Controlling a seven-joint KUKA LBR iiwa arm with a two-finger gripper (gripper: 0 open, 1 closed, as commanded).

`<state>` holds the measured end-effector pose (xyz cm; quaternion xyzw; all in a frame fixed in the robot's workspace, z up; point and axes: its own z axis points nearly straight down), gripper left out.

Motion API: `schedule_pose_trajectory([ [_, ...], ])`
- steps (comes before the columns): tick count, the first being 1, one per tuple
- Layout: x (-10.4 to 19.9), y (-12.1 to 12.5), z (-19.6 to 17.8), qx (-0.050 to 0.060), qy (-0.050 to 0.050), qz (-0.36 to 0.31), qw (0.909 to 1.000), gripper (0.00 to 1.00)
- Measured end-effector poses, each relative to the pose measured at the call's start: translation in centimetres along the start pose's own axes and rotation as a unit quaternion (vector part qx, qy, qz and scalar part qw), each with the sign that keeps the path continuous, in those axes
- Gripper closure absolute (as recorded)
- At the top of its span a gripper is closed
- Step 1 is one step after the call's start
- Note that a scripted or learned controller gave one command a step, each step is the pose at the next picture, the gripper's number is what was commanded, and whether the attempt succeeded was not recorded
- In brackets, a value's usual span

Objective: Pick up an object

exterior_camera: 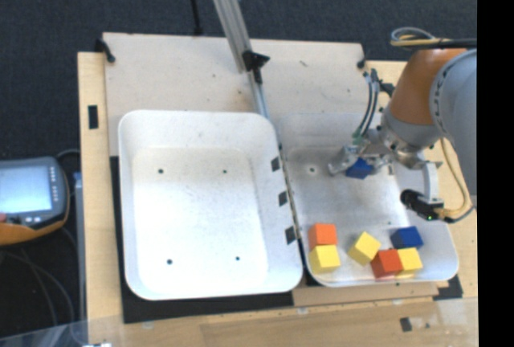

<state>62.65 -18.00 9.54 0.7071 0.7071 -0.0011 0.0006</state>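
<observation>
Arm (426,96) reaches in from the right, wrist over the right bin (321,177). Gripper (359,163) hangs above the upper middle of that bin with a blue block (361,169) pinched between its fingers; the block sits at the fingertips, apart from the other blocks.

Rest of the blocks lie along the near edge of the right bin: an orange block (324,234) touching a yellow block (325,257) just below it; a second yellow block (366,246), tilted, near them; a dark blue block (407,237), a red block (388,262) and another yellow block (410,260) clustered at the right corner.

Left bin (201,201) lies just beside the right one.
</observation>
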Motion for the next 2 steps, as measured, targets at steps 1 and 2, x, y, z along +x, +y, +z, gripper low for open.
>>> schedule_pose_trajectory([
  [1, -0.2, 0.2, -1.3, -0.003, 0.0, 0.001, 1.0, 1.0],
  [2, 8.4, 4.2, -5.5, -0.004, 0.002, -0.005, 1.0, 1.0],
])
